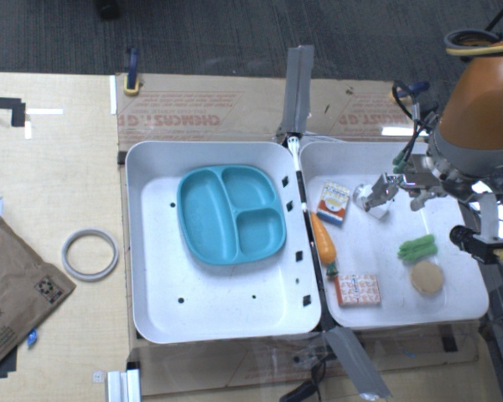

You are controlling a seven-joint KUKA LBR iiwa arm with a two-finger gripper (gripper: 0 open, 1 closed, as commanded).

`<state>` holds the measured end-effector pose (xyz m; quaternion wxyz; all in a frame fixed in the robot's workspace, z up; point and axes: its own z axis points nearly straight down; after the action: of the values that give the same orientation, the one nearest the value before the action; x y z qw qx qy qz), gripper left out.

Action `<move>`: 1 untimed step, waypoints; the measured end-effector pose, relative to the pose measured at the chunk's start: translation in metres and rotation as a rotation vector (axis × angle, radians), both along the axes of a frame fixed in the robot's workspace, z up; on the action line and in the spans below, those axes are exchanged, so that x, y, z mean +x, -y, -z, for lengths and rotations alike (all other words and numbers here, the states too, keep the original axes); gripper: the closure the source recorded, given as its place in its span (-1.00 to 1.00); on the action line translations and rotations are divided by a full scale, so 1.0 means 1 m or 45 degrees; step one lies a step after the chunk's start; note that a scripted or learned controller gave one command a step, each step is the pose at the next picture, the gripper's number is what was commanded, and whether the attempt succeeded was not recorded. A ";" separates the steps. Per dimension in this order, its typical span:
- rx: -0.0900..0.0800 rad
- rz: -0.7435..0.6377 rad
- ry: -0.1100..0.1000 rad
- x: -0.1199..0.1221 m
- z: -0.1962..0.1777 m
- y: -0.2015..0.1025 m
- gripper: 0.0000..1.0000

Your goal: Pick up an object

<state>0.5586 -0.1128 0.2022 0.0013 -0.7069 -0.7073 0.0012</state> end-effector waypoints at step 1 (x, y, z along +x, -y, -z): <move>0.000 0.000 0.000 0.000 0.000 0.000 -1.00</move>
<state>0.5586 -0.1128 0.2022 0.0013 -0.7069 -0.7073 0.0012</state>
